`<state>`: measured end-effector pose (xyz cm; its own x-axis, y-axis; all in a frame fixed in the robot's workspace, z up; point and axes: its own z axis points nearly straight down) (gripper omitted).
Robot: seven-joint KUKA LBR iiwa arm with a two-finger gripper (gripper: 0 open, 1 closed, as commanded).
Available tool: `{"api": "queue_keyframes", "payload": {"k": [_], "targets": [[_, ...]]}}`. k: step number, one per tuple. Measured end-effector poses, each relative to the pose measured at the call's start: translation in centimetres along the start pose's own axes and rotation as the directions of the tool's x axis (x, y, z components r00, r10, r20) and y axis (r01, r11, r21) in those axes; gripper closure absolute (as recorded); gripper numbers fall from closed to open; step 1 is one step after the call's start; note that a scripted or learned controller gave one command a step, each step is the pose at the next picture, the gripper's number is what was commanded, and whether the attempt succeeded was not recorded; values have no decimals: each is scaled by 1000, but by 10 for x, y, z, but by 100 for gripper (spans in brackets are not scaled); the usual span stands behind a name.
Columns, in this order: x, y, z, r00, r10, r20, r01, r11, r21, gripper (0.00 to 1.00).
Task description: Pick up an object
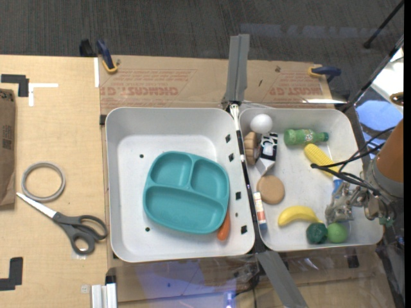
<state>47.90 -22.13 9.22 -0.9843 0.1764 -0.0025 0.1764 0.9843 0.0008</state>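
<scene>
And here's the bench (51,108), tan and broad, carrying two shallow white bins side by side. The left bin (122,140) holds a teal divided plate (186,193) lying flat at its middle, with an orange carrot (224,228) tucked against the plate's lower right edge. Over to the right bin (350,130), where the action is: the arm (390,165) leans in from the right, and its gripper (340,208) hangs low over the bin's lower right area, just above a light green ball (337,233) and a dark green ball (316,233) that sit side by side. Nothing sits between the fingers, though how wide they stand is too cluttered to tell. Near them lies a yellow banana (297,215), left of the gripper; a tan round disc (271,189) rests further left, a corn cob (316,154) and green bottle (306,136) higher up, a white ball (261,122) at the top. Outside on the bench: scissors (67,222) and a tape ring (43,181).
</scene>
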Motion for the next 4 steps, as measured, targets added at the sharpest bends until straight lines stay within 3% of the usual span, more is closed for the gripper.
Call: {"api": "queue_keyframes", "payload": {"k": [1, 3, 4], "targets": [[0, 0, 0, 990, -142, 2, 142, 990, 0, 0], [-2, 1, -1, 974, -227, 3, 227, 974, 2, 0], [-94, 18, -7, 984, -178, 3, 178, 984, 0, 0]]}}
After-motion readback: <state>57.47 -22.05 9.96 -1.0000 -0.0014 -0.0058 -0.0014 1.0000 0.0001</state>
